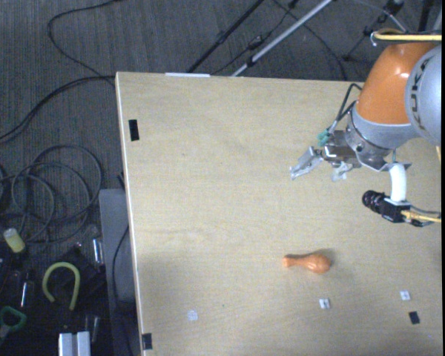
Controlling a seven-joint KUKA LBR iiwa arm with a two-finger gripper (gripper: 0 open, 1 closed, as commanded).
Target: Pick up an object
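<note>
Arm (400,87) cut off at right; claw (305,167) blurred above orange object (309,262).

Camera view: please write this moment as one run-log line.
gripper: above bench, holding nothing | orange object: lying on bench, apart from gripper | pick: not yet done

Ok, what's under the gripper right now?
Bare tan board lies under the gripper. The orange object sits nearer the camera, apart from it. The wrist covers the board further right.
</note>
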